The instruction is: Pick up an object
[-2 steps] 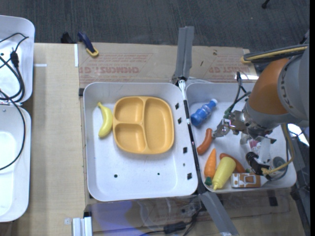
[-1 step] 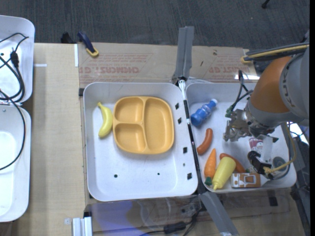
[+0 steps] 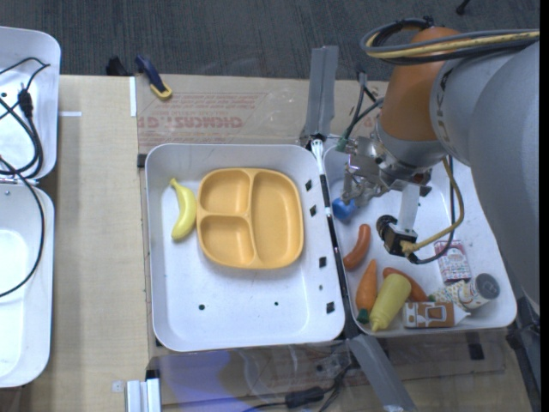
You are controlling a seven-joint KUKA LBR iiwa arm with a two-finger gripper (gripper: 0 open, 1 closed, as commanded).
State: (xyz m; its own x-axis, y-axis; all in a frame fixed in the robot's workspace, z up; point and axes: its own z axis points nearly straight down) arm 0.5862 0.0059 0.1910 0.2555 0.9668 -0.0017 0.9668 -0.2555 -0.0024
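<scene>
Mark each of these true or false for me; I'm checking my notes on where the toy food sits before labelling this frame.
1. The banana lies in the left bin, beside the yellow divided plate. True.
2. The banana lies inside one of the plate's compartments. False: it lies on the bin floor, left of the plate.
3. The carrot is in the right bin. True.
4. The sausage lies in the left bin. False: it is in the right bin, near the divider.
5. The gripper is over the right bin. True.
</scene>
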